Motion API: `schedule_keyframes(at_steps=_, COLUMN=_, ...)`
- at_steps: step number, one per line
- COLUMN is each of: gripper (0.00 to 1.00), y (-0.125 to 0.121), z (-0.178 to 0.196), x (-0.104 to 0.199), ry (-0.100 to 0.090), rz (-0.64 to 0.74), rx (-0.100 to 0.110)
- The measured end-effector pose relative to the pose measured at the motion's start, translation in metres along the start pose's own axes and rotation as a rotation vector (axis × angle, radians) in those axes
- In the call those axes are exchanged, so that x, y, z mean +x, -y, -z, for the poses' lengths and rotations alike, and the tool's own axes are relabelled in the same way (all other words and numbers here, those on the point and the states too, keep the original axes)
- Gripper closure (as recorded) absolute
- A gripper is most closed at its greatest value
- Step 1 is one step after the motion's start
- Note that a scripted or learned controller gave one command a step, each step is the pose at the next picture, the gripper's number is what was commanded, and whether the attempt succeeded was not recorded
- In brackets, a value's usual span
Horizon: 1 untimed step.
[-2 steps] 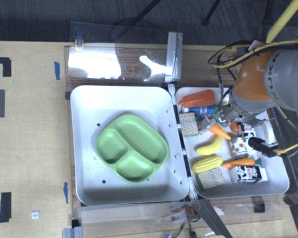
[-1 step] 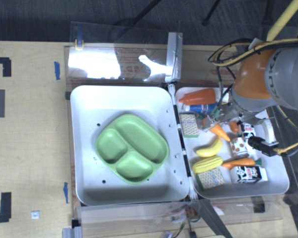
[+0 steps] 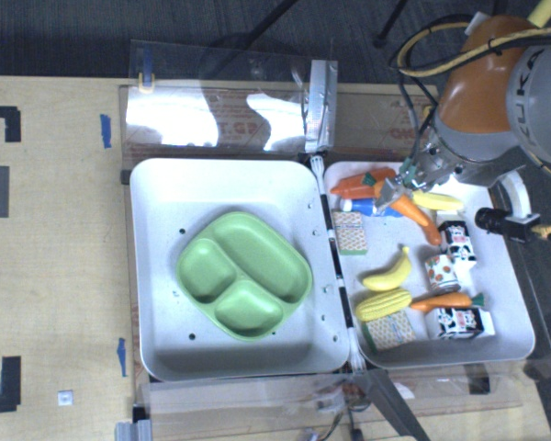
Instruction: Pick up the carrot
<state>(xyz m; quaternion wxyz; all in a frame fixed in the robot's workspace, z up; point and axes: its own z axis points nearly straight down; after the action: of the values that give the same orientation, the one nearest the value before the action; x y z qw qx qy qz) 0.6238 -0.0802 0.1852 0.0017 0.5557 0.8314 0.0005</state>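
the gripper point(image 3: 392, 191) sits low at twelve o'clock in the right bin point(image 3: 519, 324), seemingly clamped on a carrot point(image 3: 413, 213) there, so only the lift seems left.

We are looking at a robotics lab. A wooden bench point(image 3: 55, 246) carries two white bins point(image 3: 165, 191), with black squares and blue tape marks well to the left of the end effector point(image 3: 406, 180). Behind the end effector, loose cables point(image 3: 422, 39) loop over the arm point(image 3: 496, 90) and tripod legs stand on dark floor. Just below the end effector we see toy food point(image 3: 386, 274), and left of it a green plastic tray point(image 3: 243, 272).
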Motion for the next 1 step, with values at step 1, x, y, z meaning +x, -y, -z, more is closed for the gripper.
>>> schedule_keyframes(at_steps=1, gripper=0.00, y=0.0000, z=0.0000, x=0.0001, ry=0.000, rz=0.000, rx=0.000)
